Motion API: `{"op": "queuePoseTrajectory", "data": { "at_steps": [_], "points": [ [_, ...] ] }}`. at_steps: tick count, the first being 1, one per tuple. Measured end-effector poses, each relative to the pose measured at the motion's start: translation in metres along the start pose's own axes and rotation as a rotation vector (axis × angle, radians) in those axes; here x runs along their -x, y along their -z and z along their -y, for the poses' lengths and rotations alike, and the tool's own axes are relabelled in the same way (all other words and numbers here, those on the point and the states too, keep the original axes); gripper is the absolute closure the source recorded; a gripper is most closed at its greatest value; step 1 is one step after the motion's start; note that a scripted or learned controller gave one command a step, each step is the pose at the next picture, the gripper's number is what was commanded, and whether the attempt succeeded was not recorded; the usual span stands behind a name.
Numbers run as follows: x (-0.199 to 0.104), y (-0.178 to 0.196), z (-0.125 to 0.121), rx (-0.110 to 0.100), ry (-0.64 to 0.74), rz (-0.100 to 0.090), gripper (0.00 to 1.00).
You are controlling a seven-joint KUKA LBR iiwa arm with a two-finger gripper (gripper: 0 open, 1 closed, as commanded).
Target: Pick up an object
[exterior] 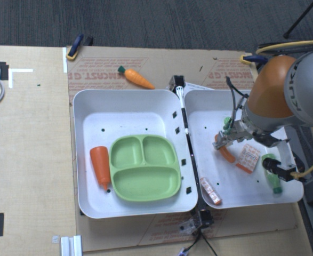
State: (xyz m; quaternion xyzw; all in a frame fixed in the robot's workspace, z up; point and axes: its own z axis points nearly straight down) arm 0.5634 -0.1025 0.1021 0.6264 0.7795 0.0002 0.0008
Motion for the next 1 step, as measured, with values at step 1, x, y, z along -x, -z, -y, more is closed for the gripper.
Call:
{"op": "queuePoseTrajectory", "data": {
  "at_steps": [1],
  "points": [
    [-0.0595,0.0902,0.0267,-0.001,-0.083,0.000,1.00]
  ]
}}
